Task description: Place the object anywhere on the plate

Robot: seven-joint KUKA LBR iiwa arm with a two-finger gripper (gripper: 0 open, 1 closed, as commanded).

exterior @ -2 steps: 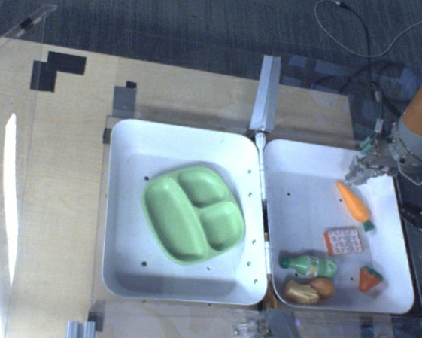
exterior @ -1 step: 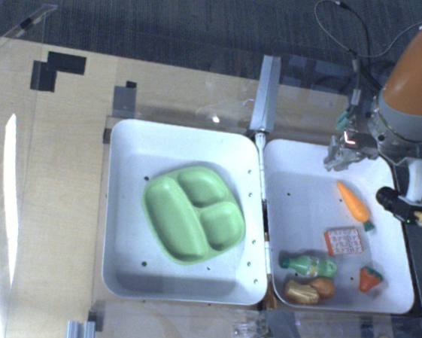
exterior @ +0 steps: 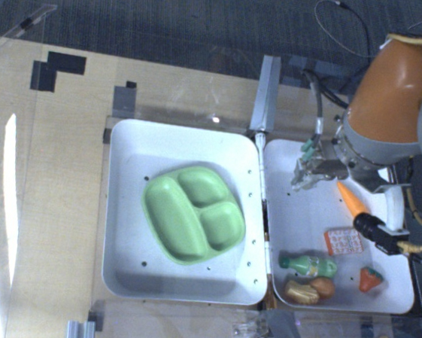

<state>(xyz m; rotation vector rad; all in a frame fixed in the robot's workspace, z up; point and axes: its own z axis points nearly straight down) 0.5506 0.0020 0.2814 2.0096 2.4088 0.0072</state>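
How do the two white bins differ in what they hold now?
The left bin holds one green plate with three compartments; the right bin holds several small items, such as a bottle and a carrot. The gripper is over the right bin, not the left. Both are shallow and white.

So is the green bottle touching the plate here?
Apart. The camera view shows the green bottle lying in the right bin, while the plate sits in the left bin, the bin walls between them.

Two shallow white bins sit side by side on a wooden bench (exterior: 40, 206): the left bin (exterior: 120, 268) and the right bin (exterior: 297, 212). Black tape marks (exterior: 56, 67) dot the benchtop.
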